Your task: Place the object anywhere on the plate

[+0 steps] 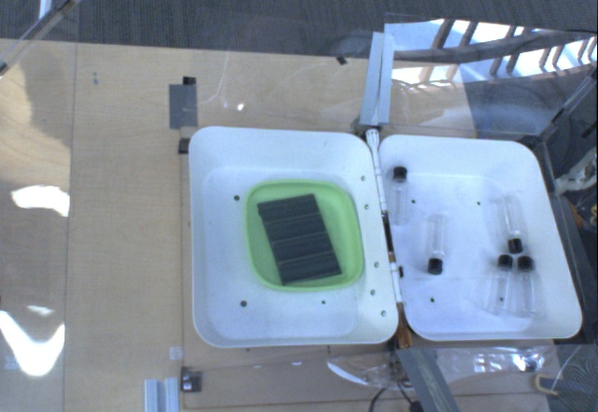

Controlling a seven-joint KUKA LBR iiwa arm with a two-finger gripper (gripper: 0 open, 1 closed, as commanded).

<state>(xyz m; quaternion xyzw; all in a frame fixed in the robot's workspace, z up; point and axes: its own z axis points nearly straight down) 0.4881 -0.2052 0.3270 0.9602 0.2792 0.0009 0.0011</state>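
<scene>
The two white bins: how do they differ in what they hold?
The left bin holds a green plate with a dark ribbed block on it; the right bin holds several small clear vials with black caps. The left bin's contents sit together in the middle; the right bin's vials lie scattered, some alone, some clustered. Both bins are shallow, white, round-cornered and similar in size.

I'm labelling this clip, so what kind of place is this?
Probably a robotics lab test bench: two white bins side by side on a wooden bench, a green plate holding a dark ridged block, and clear black-capped vials.
</scene>
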